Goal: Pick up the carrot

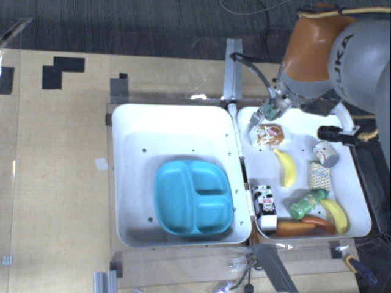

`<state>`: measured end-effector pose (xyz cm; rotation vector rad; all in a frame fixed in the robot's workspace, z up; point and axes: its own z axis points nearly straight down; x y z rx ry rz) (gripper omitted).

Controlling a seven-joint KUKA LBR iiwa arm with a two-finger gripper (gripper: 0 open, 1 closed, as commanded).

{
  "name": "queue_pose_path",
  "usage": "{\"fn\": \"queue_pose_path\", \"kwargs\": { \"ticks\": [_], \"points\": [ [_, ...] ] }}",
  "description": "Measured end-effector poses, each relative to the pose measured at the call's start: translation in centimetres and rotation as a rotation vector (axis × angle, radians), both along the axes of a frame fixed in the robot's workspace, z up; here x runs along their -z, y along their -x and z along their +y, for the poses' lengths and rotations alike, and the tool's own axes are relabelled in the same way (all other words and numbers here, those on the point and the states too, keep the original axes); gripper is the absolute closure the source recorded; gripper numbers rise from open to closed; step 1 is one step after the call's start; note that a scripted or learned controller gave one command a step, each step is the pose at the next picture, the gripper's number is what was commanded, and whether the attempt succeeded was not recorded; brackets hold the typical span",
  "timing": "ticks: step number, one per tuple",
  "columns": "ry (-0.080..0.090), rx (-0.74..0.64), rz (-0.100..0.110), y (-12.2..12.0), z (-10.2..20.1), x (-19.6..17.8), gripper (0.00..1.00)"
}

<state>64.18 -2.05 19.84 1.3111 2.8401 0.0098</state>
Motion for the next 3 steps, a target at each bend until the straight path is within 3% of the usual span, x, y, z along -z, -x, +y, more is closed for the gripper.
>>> {"fn": "queue_pose_path", "kwargs": {
  "ticks": [1, 2, 3],
  "points": [
    [-0.001, 0.075, 0.004, 2.1, -0.2, -7.4, 1.0],
    [0.002, -0.115, 0.008, -0.5, -3.4, 1.3, 1.0],
    [0.004, -0.324, 0.007, 1.5, -7.3, 2.0, 1.0]
  ]
}}
